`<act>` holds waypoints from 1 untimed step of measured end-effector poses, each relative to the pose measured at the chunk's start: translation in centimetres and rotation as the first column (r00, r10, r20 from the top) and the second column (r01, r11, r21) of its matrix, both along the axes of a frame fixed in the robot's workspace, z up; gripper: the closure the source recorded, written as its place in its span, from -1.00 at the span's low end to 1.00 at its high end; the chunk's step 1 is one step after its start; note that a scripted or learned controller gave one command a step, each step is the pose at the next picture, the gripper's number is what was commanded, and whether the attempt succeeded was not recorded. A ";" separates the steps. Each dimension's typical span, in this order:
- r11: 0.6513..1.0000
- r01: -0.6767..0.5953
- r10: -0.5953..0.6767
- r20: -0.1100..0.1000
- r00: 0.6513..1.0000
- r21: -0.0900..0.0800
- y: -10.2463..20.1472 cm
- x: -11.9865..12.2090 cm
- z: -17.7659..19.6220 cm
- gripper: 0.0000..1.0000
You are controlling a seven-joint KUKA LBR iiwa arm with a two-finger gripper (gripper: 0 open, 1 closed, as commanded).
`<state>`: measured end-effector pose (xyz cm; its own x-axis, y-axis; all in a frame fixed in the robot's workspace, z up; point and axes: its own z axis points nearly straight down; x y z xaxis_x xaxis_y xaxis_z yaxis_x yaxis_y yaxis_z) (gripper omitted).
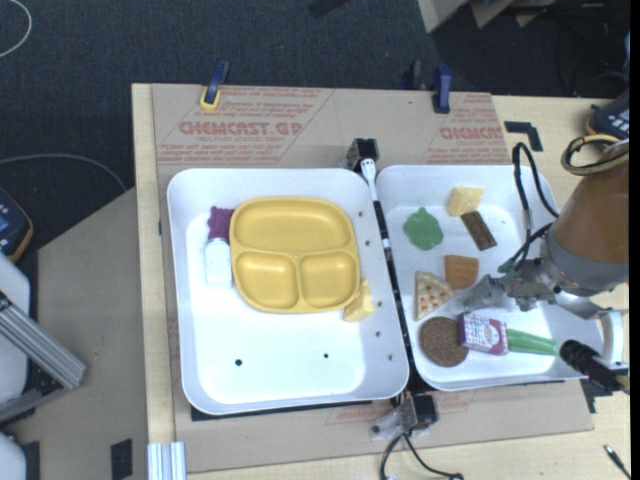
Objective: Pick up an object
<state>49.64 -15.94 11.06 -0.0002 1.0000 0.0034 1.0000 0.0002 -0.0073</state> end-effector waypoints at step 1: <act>1.000 0.000 0.000 0.002 1.000 -0.001 0.1 -0.1 -2.8 -1.00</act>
